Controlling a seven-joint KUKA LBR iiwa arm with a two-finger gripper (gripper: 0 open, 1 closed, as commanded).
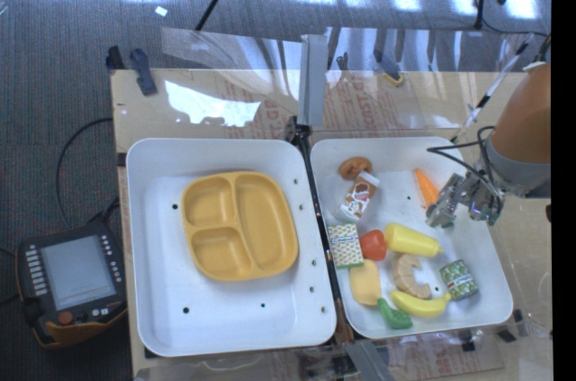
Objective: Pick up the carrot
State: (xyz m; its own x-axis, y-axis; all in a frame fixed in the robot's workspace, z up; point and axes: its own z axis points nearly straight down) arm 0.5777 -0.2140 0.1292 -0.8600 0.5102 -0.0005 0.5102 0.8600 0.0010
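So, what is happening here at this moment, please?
A robot arm reaches into the right bin, which holds toy food. Its gripper hangs just beside the carrot, near the bin's far right side, and the carrot lies on the bin floor, not yet lifted. The left bin holds a yellow divided plate.

**Colours in the bins**

Both bins (pixel 144 190) white. Divided tray (pixel 239 224) yellow-orange. Carrot (pixel 426 187) orange. Tomato (pixel 373 245) red. Banana (pixel 419 305) yellow; squeeze bottle (pixel 412 240) yellow too. Can (pixel 458 279) green w/ pale label. Small carton (pixel 345 245) green-white print. Pepper (pixel 393 314) green. Pretzel (pixel 355 166) brown. End effector (pixel 454 206) grey metal. Surface (pixel 216 104) tan.
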